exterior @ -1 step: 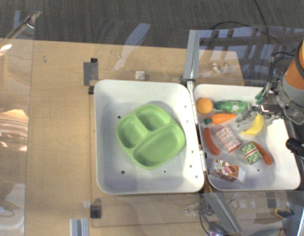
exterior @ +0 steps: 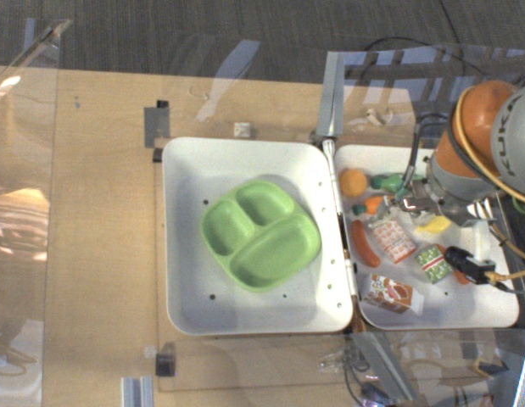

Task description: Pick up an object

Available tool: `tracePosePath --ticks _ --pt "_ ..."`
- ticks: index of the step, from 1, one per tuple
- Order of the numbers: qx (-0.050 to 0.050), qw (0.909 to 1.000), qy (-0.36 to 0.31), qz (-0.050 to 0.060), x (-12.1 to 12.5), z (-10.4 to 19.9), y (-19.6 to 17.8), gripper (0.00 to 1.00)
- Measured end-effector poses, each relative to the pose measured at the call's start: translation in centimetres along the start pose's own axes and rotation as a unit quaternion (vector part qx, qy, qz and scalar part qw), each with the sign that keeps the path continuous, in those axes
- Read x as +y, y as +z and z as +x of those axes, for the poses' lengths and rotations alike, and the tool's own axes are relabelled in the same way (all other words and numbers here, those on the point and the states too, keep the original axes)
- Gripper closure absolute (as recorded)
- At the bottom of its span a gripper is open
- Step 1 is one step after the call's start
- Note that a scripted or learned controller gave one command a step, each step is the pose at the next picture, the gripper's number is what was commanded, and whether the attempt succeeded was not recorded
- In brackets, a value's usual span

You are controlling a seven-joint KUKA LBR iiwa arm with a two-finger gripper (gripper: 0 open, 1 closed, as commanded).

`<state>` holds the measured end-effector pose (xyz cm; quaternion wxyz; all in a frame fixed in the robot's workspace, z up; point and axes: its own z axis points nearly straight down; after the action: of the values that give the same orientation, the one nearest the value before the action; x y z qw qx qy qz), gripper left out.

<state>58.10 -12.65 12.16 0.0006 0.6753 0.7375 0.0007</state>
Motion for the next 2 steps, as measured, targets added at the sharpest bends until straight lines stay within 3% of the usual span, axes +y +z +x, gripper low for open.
tracePosePath --ticks 1,2 --pt "-0.002 0.9976 0.069 -0.008 4.1 3.3 2.8 0.0" --pt "-0.004 0.9976 0.068 -0.013 4.4 3.3 1.5 1.0"
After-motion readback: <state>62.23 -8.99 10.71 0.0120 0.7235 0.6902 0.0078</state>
